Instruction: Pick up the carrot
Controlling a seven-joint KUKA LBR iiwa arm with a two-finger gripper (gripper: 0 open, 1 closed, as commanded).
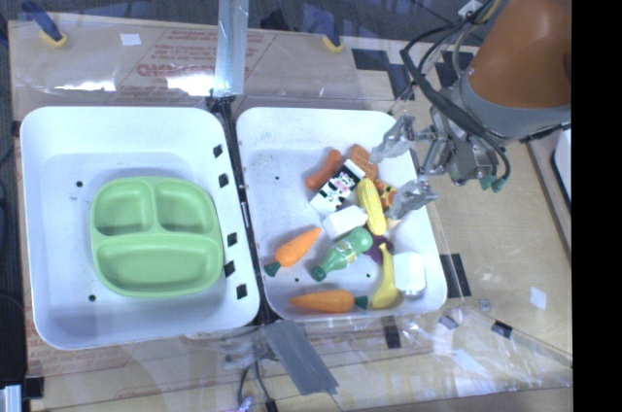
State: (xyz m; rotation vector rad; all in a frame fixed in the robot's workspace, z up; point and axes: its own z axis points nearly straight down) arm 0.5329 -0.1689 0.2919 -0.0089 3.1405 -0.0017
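Carrot pieces lie in the right bin (pixel 255 206): one (pixel 296 247) near its middle-left, one (pixel 322 301) along the near wall, and a third orange piece (pixel 324 169) toward the far side. Largest first: the bench (pixel 505 303) is pale wood-toned under clear plastic sheeting, with open surface on the near right. The arm (pixel 520 51), smooth grey with an orange band, comes over the right bin's far right corner. Both bins are shallow, white, glossy and round-cornered, and touch along a shared middle edge. The left bin (pixel 49 148) holds one green compartment plate (pixel 155 237), matte, with free floor all round it. The right bin is crowded on its right half; its far-left floor is bare. Contents there include a green bottle (pixel 342 255), a yellow corn cob (pixel 371 204), a banana (pixel 386 282) against the near right corner, a black-and-white carton (pixel 336 188), and a white block (pixel 344 223). The gripper (pixel 406 169) hangs over the right wall, its metal fingers (pixel 393 140) spread apart and pinching nothing, well apart from the carrots.
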